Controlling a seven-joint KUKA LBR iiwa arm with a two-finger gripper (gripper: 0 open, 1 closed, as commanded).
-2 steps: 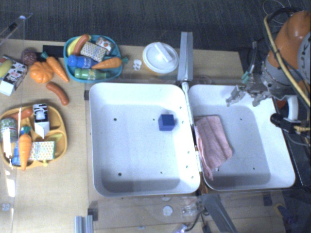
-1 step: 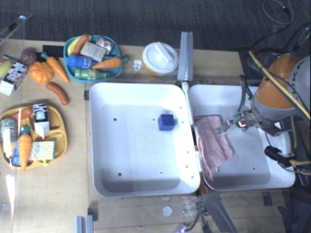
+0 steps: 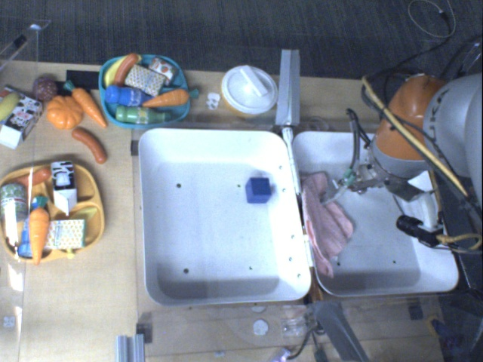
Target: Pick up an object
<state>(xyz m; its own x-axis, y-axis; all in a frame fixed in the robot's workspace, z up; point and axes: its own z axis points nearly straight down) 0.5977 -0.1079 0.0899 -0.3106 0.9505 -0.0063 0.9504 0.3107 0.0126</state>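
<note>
i have the pincer (image 3: 332,195) low in the right bin (image 3: 392,266), at its upper left part, right at the upper end of the pink cloth (image 3: 326,221). i can make out thin dark fingers reaching toward nine o'clock from the wrist, but at this size i cannot tell how far apart they stand, nor whether any cloth sits between them, so i do not count anything as held.

the pink cloth lies crumpled along the left wall of the right bin, its long axis running roughly from twelve to six o'clock. most of it stretches toward six o'clock from the pincer tip, with the tip touching or just above its upper edge; i cannot say which.

the other candidate is the blue block (image 3: 258,189), alone in the left bin (image 3: 189,270), a little right of centre. from the pincer it lies at about nine o'clock, across the wall that divides the two bins.

my judgement: the cloth is by far the nearer target, and the coming move turns on closing over a fold at its top end, then lifting straight up. a loose fold may slip free on the lift.
</note>
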